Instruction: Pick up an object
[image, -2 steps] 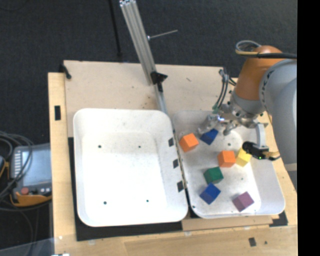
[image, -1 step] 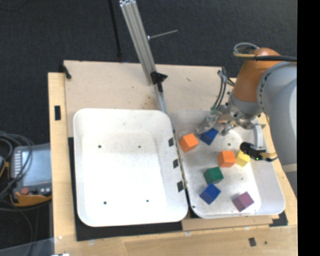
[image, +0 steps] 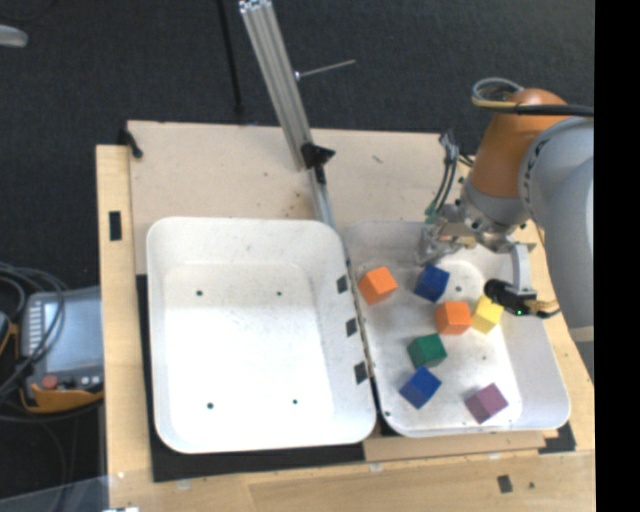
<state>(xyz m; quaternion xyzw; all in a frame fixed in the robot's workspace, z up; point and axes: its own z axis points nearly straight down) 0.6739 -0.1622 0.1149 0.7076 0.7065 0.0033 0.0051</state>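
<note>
The right bin (image: 530, 400) holds several small blocks. An orange block (image: 377, 284) lies near its left wall, and a blue block (image: 432, 282) sits beside it. Further forward are a second orange block (image: 452, 317) touching a yellow block (image: 487, 314), a green block (image: 427, 350), a second blue block (image: 420, 386) and a purple block (image: 486, 402). My gripper (image: 438, 240) hangs over the bin's far edge, just behind the first blue block, with nothing visibly in it. The grey arm with its orange band (image: 505, 150) covers the bin's far right corner.
The left bin (image: 160, 300) lies beside the right one. A slanted metal rail (image: 285, 90) rises from the bench behind the bins. A grey device with cables (image: 60, 345) sits off the bench at the left.
</note>
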